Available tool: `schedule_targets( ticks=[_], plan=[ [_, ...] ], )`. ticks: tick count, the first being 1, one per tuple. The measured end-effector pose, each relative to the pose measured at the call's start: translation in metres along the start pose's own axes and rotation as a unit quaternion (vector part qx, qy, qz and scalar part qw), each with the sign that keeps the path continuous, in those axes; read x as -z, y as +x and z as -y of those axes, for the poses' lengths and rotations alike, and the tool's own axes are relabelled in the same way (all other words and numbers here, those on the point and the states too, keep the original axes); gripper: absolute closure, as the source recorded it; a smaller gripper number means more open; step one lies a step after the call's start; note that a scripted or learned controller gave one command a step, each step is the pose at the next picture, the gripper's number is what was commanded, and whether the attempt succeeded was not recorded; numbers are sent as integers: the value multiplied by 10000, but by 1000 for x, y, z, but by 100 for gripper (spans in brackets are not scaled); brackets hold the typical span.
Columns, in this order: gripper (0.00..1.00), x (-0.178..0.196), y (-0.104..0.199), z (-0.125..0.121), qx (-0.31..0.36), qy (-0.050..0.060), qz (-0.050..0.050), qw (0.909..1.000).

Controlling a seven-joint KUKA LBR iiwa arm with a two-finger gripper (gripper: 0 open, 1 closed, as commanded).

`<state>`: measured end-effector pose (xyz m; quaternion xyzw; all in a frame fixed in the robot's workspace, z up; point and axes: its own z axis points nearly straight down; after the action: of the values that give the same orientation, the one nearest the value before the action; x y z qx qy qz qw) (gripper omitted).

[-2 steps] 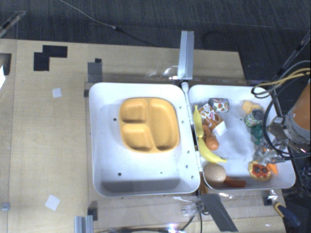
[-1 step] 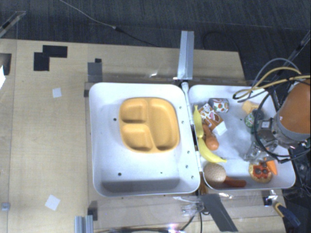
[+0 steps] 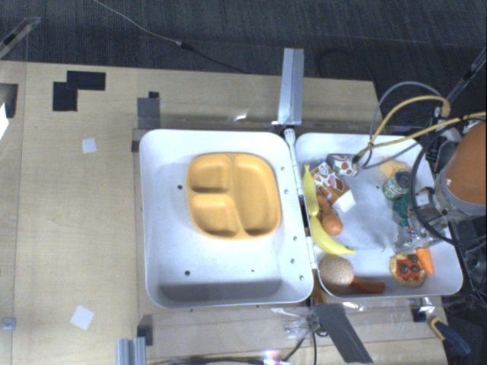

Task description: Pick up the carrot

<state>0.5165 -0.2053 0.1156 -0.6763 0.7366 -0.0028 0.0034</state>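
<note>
The carrot [image 3: 425,261] is lying in the right bin [image 3: 449,286], near its front right corner. It is showing as a short orange piece tilted a little. Its left side is touching a round toy with red and yellow toppings [image 3: 408,271].

Just behind the carrot, the gripper [image 3: 412,236] is hanging over the bin floor, and the grey arm with its orange band [image 3: 466,175] is reaching in from the right. The gripper is sitting among cables and dark parts, so I cannot tell whether it is released or clenched, and nothing is showing in its grasp. A green can [image 3: 396,188] is standing just behind it.

Further left in the same bin, a red sausage [image 3: 369,285] and a brown potato [image 3: 335,271] are lying along the front wall. A banana [image 3: 323,230] is stretching along the left wall, with an orange hot dog [image 3: 332,223] resting against it. A patterned carton [image 3: 339,166] is sitting nearer the back.

The left bin [image 3: 163,226] is holding a yellow divided plate [image 3: 232,195], well apart from the carrot.
</note>
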Motion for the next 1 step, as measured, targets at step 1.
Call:
schedule_targets(
  ticks=[1],
  plan=[
    [100, 32, -3, 34, 307, -1, 5, 9995]
  ],
)
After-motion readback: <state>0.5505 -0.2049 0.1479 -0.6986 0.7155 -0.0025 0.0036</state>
